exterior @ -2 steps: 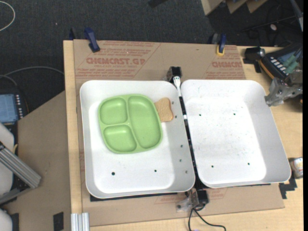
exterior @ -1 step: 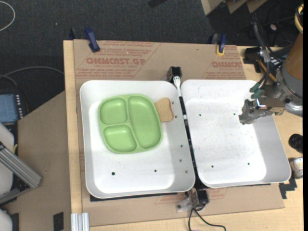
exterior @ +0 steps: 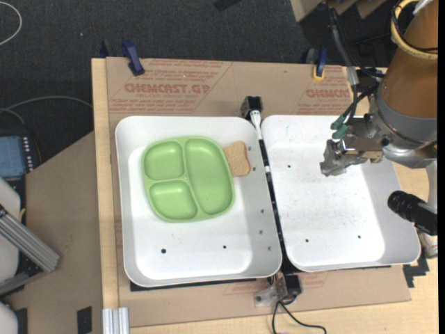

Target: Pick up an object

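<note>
A green divided plate (exterior: 187,179) with three compartments lies in the left bin (exterior: 139,249). A tan, toast-like piece (exterior: 238,158) rests against the plate's right rim, near the bin's right wall. My gripper (exterior: 332,165) hangs over the upper middle of the right bin (exterior: 334,242), well away from both objects. Nothing shows between its fingers.
The two white bins sit side by side on a cardboard sheet (exterior: 174,85) held by blue clamps (exterior: 132,56). A black bracket (exterior: 252,106) stands at the far end of the seam between the bins. The arm's orange band (exterior: 417,47) rises at the right.
</note>
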`<state>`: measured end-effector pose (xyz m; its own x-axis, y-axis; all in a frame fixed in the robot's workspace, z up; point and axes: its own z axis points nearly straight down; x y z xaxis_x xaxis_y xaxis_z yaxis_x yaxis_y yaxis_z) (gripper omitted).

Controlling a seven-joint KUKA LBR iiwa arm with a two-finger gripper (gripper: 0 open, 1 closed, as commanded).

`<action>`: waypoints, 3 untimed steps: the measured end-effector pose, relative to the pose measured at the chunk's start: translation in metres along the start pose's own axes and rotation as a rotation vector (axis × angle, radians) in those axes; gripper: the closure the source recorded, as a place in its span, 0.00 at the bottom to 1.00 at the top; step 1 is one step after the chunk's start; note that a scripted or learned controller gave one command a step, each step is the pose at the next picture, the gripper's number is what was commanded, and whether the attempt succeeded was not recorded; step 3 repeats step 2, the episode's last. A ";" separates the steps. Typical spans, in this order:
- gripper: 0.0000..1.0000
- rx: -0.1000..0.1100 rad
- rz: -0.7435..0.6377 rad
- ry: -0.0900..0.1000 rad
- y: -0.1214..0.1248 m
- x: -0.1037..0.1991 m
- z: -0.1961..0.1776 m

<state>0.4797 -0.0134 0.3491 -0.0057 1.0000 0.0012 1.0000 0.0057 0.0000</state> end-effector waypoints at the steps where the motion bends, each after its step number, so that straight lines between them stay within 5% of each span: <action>1: 1.00 -0.003 0.000 0.000 0.000 0.053 -0.012; 2: 1.00 -0.006 0.002 0.000 0.001 0.079 -0.060; 3: 1.00 -0.006 0.002 0.000 0.001 0.079 -0.060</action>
